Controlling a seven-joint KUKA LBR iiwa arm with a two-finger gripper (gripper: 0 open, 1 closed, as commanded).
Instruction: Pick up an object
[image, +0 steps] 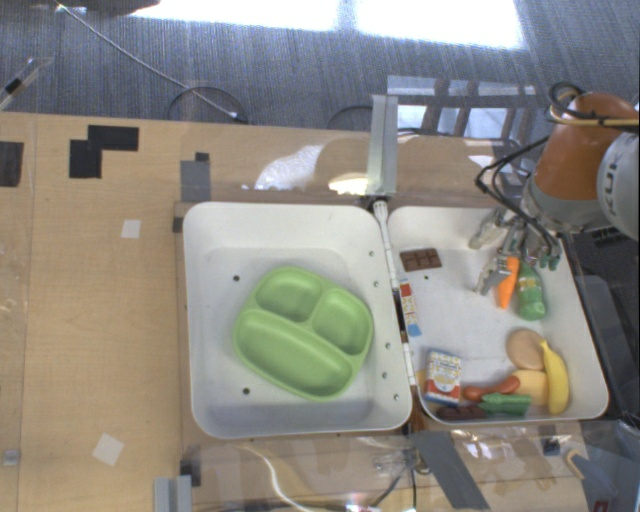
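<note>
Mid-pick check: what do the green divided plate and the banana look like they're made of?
Green divided plate: likely molded plastic, matte with a soft sheen, uniform color, rounded compartment walls. Banana: probably a plastic toy, evenly bright yellow and smooth, though real fruit can't be ruled out.

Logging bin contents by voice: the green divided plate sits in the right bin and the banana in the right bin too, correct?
Not quite. The camera view shows the green divided plate in the left bin, not the right one. The banana is indeed in the right bin.
</note>
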